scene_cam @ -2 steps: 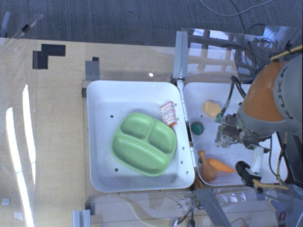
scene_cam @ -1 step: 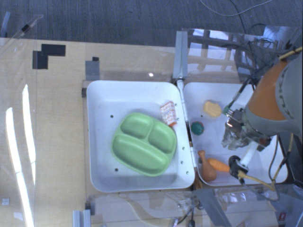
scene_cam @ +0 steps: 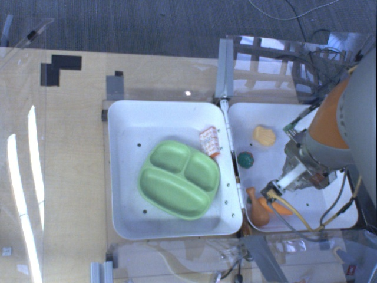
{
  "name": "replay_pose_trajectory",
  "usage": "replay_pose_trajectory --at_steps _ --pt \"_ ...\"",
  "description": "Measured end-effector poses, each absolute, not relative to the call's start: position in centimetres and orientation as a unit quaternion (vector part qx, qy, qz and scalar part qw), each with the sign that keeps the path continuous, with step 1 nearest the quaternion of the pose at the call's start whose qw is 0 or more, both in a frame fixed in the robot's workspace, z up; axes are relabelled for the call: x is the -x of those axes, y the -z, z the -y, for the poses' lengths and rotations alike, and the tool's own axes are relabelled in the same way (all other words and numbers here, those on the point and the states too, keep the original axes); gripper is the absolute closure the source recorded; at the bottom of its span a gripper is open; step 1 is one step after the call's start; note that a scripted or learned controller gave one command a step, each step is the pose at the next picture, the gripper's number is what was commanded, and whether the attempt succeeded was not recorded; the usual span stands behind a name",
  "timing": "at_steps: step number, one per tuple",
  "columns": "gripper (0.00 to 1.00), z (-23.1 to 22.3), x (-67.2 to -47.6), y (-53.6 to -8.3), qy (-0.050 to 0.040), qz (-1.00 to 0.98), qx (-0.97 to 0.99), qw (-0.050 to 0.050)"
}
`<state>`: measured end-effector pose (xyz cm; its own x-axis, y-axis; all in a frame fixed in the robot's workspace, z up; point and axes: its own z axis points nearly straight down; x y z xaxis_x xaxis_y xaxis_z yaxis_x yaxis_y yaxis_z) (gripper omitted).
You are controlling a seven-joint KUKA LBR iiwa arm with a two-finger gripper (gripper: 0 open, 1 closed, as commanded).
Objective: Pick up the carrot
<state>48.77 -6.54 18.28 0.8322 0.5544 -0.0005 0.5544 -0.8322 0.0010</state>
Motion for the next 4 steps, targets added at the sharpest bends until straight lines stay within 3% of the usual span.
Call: replay_pose_trajectory --at_steps 1,2,3,4 --pt "1.00 6.3 -48.8 -18.3 0.0004 -0.159 -0.987 0.000" --pt "1.00 3.0 -48.8 -18.8 -0.0004 -0.104 -0.995 0.000" --pt "1.00 7.6 -48.8 -19.6 0.0001 -0.103 -0.995 0.000" --pt "1.00 1.1 -48.8 -18.3 0.0004 -0.104 -0.995 -0.001"
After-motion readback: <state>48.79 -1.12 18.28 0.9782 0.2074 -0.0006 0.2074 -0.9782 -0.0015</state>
